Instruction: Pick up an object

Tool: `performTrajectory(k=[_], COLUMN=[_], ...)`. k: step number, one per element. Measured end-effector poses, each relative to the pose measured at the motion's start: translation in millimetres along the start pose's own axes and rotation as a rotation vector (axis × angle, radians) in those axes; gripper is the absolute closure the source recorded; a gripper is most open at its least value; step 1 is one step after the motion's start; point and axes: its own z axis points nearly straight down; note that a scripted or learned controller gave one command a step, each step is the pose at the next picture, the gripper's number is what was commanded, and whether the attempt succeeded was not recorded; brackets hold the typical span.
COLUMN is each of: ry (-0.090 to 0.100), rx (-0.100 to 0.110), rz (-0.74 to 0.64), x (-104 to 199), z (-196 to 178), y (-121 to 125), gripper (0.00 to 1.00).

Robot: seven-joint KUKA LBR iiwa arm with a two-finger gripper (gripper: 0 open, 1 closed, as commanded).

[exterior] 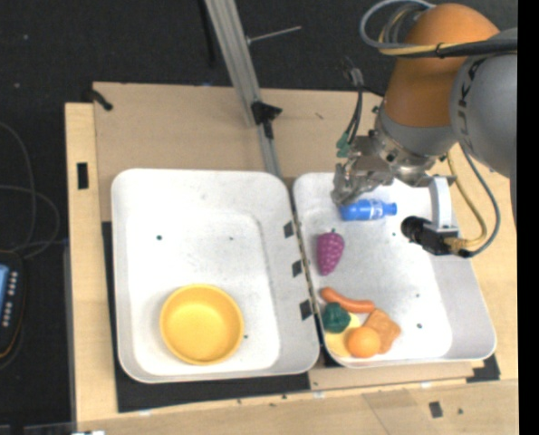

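target: blue plastic bottle, judged light, slick, rollable | grasp advised across its body | gripper state cannot be told

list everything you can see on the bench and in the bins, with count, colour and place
bins: 2, white, side by side on the bench
bowl: 1, yellow, near corner of the left bin
bottle: 1, blue, lying at the far end of the right bin
grapes: 1 bunch, purple, right bin by the divide
carrot: 1, orange, near end of the right bin
green piece: 1, green, beside the carrot
orange fruit: 1, orange, near edge of the right bin
arm: 1, grey with orange band, reaching from the right
hand: 1, grey, just above the bottle
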Motion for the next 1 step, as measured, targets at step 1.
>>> performTrajectory(k=[1], ry=[-0.001], rx=[0.002], rz=[0.0], x=[49.5], z=[15.5], y=[5.7], gripper=[1.0])
